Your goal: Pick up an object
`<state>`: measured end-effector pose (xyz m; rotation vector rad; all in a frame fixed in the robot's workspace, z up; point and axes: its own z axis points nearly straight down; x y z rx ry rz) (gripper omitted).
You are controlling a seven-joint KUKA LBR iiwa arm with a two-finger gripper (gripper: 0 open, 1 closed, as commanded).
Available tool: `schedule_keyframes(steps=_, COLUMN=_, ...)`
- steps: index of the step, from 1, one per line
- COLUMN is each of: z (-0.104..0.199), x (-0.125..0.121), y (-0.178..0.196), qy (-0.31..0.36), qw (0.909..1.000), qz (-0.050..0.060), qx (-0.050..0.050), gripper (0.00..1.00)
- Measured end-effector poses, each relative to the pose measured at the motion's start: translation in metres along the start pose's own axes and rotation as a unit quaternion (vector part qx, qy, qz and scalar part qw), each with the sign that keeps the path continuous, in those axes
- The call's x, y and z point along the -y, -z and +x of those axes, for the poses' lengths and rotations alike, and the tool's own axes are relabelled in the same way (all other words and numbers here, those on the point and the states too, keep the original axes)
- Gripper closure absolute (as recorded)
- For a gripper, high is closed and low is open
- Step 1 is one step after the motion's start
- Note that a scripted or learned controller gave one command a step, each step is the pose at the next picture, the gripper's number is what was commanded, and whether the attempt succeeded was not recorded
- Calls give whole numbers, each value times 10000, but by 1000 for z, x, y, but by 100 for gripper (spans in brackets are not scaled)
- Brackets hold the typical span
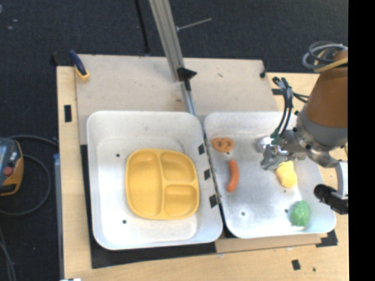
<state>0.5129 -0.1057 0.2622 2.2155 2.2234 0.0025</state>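
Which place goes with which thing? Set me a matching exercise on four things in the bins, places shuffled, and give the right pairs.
Things:
1. yellow divided tray
2. pretzel-shaped toy
3. green toy
4. orange-red sausage toy

Places:
A. near front corner of the right bin, on the arm's side
B. middle of the left bin
C. right bin, close to the divide between the bins, just in front of the pretzel shape
D. right bin, towards its back, close to the divide

Pairs: 1-B, 2-D, 3-A, 4-C
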Motion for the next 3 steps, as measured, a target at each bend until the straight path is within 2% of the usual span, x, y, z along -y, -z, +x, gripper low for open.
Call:
schedule_keyframes(steps=2, z=94, x=-28, y=-19, qy=13, qw=10000, qz=10, qx=-4, gripper=100)
schedule_keyframes(steps=3, z=144, x=-45, y=-12, qy=21, qw=10000, qz=6, qx=-12, gripper=100)
